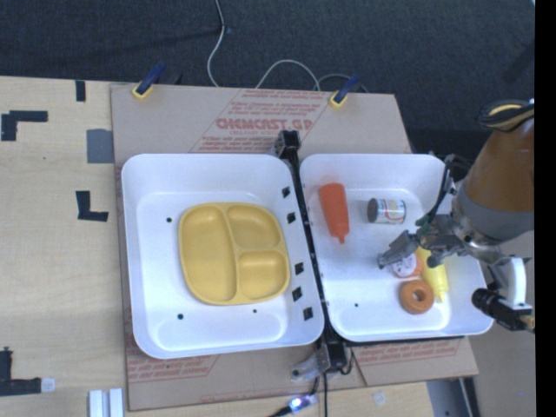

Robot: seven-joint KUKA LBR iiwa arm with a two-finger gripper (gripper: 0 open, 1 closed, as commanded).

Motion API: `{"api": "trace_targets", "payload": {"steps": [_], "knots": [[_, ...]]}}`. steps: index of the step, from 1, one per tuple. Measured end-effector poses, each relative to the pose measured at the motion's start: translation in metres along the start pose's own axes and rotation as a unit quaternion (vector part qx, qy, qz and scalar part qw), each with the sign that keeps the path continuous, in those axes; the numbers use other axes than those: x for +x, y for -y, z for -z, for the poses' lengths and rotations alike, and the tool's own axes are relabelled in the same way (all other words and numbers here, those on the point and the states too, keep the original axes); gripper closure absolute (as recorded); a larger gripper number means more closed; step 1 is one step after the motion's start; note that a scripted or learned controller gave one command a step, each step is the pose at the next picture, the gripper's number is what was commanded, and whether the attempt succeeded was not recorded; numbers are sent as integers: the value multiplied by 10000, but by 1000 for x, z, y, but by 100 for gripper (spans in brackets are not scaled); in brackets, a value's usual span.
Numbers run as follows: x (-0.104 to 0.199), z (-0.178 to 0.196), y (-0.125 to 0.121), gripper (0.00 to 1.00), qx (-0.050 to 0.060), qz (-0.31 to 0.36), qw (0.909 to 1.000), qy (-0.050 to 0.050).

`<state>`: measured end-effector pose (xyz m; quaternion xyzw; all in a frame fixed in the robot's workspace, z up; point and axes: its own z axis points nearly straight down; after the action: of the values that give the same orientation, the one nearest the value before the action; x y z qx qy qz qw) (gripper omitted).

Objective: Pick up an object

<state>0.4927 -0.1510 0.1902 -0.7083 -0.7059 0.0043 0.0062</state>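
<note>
Gripper [405, 254] low in right bin [365, 324], near right wall; can't tell if spread or pinched. Just under it: small red-white thing [405, 268], yellow thing [433, 276] touching it, orange ring [418, 296] near front edge. Can [387, 209] lies on side behind gripper. Orange bottle [334, 210] lies close to middle wall. Open floor at front left of right bin. Left bin [148, 181]: yellow tray [233, 253] in middle, free room all round.

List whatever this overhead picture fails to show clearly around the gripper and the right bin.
- Gripper: fingers dark and small, open or shut unclear.
- Small red-and-white object: partly covered by the gripper, identity unclear.
- Yellow object: upper end hidden under the wrist.
- Can: label too small to read.
</note>
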Motion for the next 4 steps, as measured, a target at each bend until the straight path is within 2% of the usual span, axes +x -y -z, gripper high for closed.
{"api": "trace_targets", "payload": {"steps": [1, 2, 3, 4], "knots": [[0, 6, -3, 0, -64, 21, 10000, 14], [11, -50, 0, 0, -35, 22, 10000, 3], [12, -104, 0, 0, -51, 20, 10000, 10], [12, -91, 0, 100, -56, 25, 10000, 7]]}}
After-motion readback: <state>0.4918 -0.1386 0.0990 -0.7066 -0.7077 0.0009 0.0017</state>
